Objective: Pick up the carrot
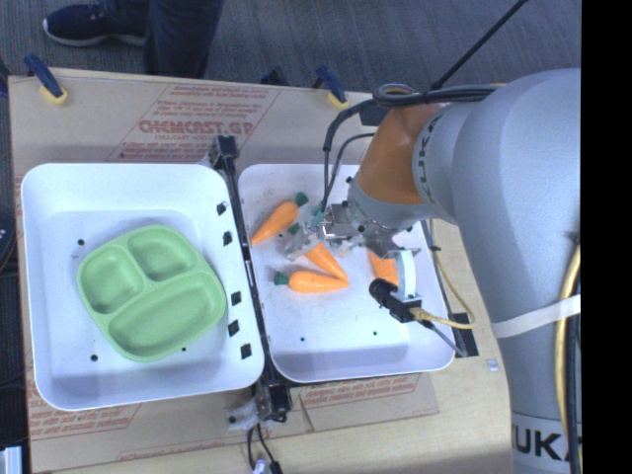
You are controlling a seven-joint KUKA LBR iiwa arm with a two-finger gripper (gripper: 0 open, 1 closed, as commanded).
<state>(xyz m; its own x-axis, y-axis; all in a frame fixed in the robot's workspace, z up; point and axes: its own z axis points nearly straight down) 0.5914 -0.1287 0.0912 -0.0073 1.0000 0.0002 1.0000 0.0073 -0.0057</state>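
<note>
Camera view: gripper (314, 233) among carrots (314, 282) (right bin (336, 358)).

The grey arm (513, 215) is reaching in from the right, its bulky links filling that side of the view. The orange band (393, 161) is sitting just above the wrist, which is pointing down and leftward. The gripper (314, 233) is hanging low at the wrist's end, with black cables looping around it.

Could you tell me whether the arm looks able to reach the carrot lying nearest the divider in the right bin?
Probably yes: the orange plastic carrot lies uncovered in the shallow white right bin, just left of the claw, with nothing between them.
</note>
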